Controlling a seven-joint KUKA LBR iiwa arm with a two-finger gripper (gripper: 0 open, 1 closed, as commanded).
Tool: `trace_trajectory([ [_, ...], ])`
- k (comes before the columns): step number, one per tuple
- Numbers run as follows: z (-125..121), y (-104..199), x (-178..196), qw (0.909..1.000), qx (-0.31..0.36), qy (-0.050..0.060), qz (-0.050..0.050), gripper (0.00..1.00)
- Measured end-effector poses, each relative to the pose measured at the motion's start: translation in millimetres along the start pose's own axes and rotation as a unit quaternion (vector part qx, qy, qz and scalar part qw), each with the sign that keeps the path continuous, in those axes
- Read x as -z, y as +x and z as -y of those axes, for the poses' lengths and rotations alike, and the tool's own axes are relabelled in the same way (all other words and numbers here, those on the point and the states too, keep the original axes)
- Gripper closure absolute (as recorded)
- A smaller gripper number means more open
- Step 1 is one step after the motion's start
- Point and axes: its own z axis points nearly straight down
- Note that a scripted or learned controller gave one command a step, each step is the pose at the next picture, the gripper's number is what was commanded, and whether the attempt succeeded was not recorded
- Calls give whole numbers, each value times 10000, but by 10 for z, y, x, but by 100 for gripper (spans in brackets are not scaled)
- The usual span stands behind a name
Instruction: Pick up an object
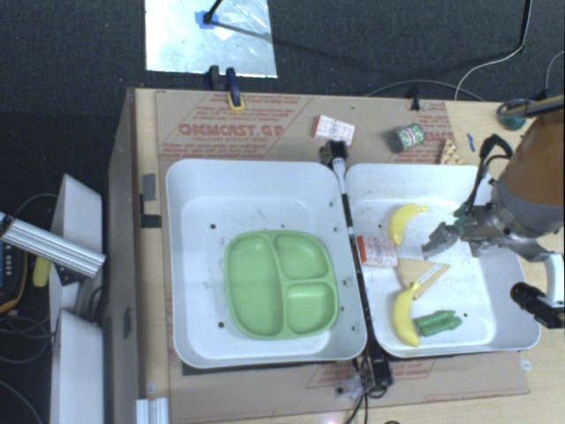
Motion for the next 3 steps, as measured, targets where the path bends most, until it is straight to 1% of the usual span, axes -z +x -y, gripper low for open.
trace_trajectory([
  [1, 299, 447, -1150, 10000, -5, -2, -3, 0],
  [2, 303, 182, -1149, 10000, -13, -3, 4, 0],
  [3, 301, 491, -1153, 10000, 3, 3, -7, 0],
])
